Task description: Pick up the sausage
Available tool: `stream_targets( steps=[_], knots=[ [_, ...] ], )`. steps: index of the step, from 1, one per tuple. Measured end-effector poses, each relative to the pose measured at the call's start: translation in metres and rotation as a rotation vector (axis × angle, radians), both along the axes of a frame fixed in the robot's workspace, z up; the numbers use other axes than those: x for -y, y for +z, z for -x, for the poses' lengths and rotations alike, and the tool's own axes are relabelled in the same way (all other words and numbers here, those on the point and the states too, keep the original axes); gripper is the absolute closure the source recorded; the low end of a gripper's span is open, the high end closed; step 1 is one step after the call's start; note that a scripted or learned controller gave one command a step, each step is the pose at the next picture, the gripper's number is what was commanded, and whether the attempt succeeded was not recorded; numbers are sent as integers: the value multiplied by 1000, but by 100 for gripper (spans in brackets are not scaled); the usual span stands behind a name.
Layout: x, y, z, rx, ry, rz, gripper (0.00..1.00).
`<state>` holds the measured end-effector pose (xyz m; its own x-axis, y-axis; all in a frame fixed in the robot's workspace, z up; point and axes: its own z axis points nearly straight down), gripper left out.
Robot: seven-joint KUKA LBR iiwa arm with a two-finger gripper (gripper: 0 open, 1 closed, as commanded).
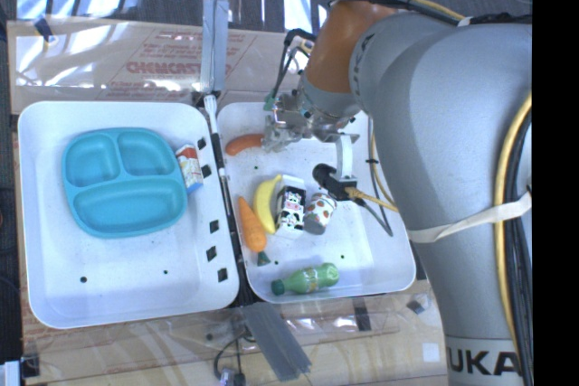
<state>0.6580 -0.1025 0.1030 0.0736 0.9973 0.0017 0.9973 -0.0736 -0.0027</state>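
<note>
We're at the approach step. Sausage (243, 144) lies at the right bin's (384, 271) top-left corner; gripper (274, 134) sits just beside its right end. Can't tell the claw's state from here. Next we need to centre over it and descend.

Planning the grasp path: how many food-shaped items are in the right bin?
3: the sausage at the bin's far left corner beside the gripper, the banana mid-bin, the carrot along the left wall. The arm may hide more.
</note>
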Motion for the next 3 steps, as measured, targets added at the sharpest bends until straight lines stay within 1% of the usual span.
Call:
stream_targets(
  steps=[1, 2, 3],
  knots=[
    [-8, -11, 2, -3, -112, 1, 0],
    [4, -10, 1, 2, -272, 2, 0],
    [-8, -11, 2, -2, -316, 2, 0]
  ],
)
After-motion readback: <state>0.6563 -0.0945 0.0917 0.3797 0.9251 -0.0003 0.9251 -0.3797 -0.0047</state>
